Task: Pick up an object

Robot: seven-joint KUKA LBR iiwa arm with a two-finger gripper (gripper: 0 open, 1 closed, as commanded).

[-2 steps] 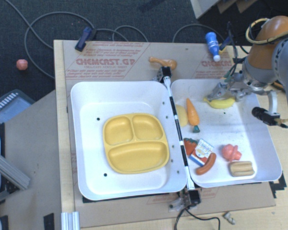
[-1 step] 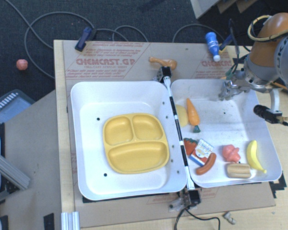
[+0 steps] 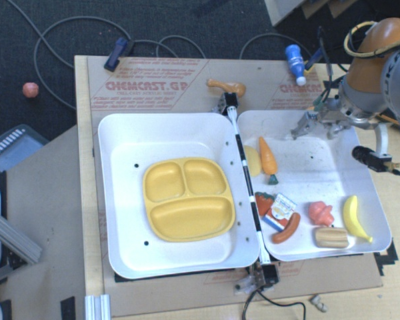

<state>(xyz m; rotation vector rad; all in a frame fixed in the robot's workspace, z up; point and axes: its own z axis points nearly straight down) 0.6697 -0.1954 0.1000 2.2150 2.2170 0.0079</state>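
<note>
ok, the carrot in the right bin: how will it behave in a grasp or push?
The carrot looks like glossy moulded plastic, so probably stiff, light and a bit slippery. It tapers, so a pinch may slide toward the thin end. Round and lying flat, a sideways push would likely roll it.

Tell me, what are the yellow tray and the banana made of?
The yellow tray looks like molded plastic, smooth and matte, with three rounded compartments. The banana seems a plastic toy: one even yellow color, slightly glossy, no brown spots. Neither can be told for sure.
</note>
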